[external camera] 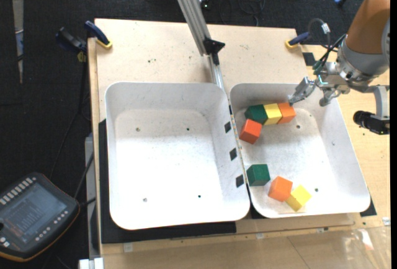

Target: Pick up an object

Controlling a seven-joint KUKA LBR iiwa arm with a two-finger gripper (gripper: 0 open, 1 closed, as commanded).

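The right bin holds several small blocks. Near its back lie a green block, a yellow block and an orange block in a row, with another orange block just in front of them. Toward the front sit a dark green block, an orange block and a yellow block. My gripper hangs over the back right of this bin, just right of the row of blocks, its fingers spread open and nothing between them.
The left bin stands beside the right one. A slanted metal pole rises from the bench behind the bins. Clamps sit at the bench's back corners. A teach pendant lies at lower left off the bench.
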